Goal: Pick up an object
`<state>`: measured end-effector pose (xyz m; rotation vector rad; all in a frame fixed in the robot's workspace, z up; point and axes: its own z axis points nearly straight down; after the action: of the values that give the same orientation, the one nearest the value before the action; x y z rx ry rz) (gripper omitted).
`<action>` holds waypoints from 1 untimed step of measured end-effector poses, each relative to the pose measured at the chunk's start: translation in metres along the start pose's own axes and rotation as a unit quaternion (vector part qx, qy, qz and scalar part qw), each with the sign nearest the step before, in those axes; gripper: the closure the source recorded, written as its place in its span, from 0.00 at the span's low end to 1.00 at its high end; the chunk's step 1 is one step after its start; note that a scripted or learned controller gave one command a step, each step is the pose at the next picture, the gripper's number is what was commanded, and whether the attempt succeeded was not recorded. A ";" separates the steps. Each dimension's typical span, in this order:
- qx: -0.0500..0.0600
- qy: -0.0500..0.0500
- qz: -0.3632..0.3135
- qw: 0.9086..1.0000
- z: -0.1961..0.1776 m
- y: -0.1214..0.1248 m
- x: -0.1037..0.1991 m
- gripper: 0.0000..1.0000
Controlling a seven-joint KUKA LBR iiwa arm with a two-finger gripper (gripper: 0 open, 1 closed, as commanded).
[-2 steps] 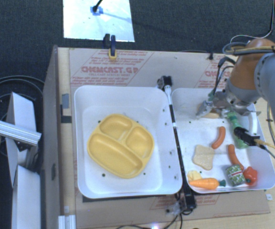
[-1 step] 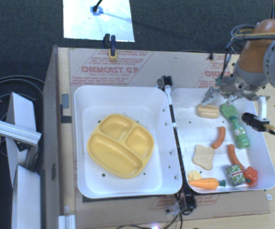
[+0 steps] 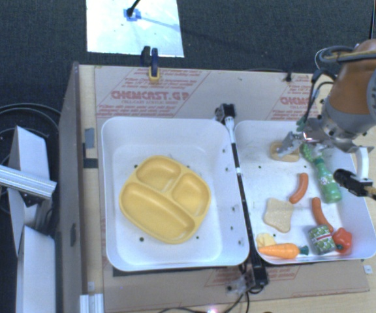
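Bench with two white bins

The bench (image 3: 175, 90), covered with a printed sheet, bore a left bin (image 3: 109, 194) and a right bin (image 3: 364, 233) side by side, touching along a middle seam; a small clamp (image 3: 153, 62) gripped its far edge.

- The scene was evenly and fairly brightly lit from above, with a cool, slightly bluish cast
- The two white bins (image 3: 175, 132) were close to overexposed, their walls showing little detail
- The pale sheet (image 3: 134, 18) on the dark floor at the top glared almost white
- Shadows were soft and short, sitting close under the yellow tray (image 3: 165, 199) and the small foods
- The frame was low in resolution and slightly soft; the arm (image 3: 364, 83) at the right looked blurred
- The dark floor fell nearly to black
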<state>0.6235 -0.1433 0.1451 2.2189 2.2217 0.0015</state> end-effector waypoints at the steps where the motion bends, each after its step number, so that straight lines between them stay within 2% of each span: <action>1: 0.001 0.000 0.000 1.000 0.056 -0.033 0.002 0.00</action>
<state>0.5904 -0.1415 0.0894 2.2207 2.2227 -0.0001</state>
